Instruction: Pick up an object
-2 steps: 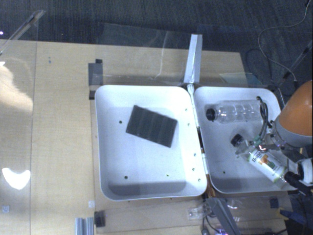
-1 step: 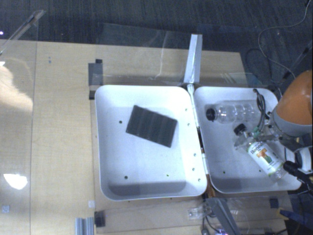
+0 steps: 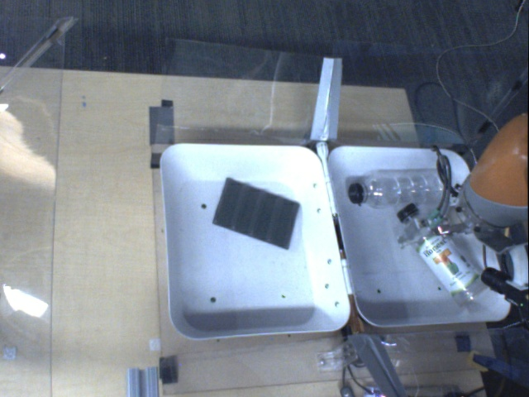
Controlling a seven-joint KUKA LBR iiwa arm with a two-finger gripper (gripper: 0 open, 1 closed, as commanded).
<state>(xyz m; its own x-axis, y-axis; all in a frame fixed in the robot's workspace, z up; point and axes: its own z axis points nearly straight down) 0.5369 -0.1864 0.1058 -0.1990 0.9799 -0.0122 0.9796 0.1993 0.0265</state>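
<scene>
A small bottle (image 3: pixel 448 265) with a printed label lies on its side in the right bin (image 3: pixel 376 296), and it is judged the likeliest thing to be picked up, since the claw (image 3: pixel 430 222) is seen just above its upper end. Whether the claw is spread or closed cannot be told, because its parts are small and tangled with cables against the white floor; nothing can be said to be gripped. The arm (image 3: pixel 502 172) is brought in from the right edge so that the wrist hangs over this bin. Just beyond the claw, toward the far wall, a clear plastic bottle (image 3: pixel 395 190) with a dark cap is laid lengthwise, its cap pointing at the divider; being see-through and round, it is judged harder to seize. Across the divider, in the left bin (image 3: pixel 190 304), a flat dark pad (image 3: pixel 256 212) is set at a slant near the middle, well apart from the arm. Both bins are carried side by side on the wooden table (image 3: pixel 83 222).
</scene>
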